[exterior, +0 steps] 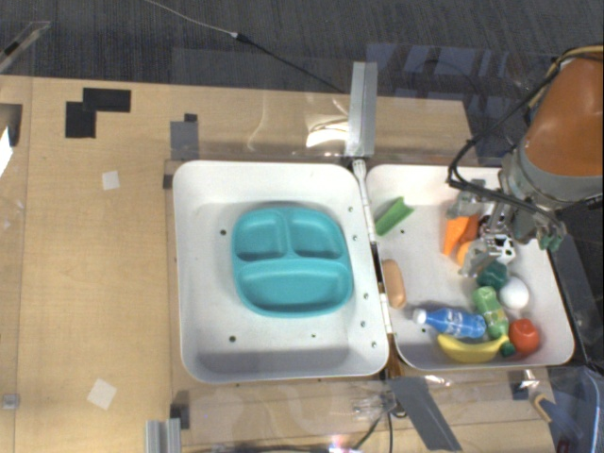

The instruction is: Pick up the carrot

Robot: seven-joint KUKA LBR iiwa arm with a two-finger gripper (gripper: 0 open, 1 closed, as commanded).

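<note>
Gripper (484, 243) low in right bin (415, 333), just beside carrot (456, 235); finger state unclear, cannot tell.

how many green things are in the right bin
3 that I can see: a green pod near the bin's upper left, and a dark green piece above a lighter green one. The arm may hide more.

Robotics lab or test cell. Evidence: pale plywood bench (85, 281) with black square markers (94, 109) at upper left of frame; two shallow white plastic bins (189, 253) butted at centre, split by a grey metal rail (362, 111); grey industrial arm with orange band (566, 125) at right edge; loose black cable (189, 17) across top, over dark carpet.
</note>
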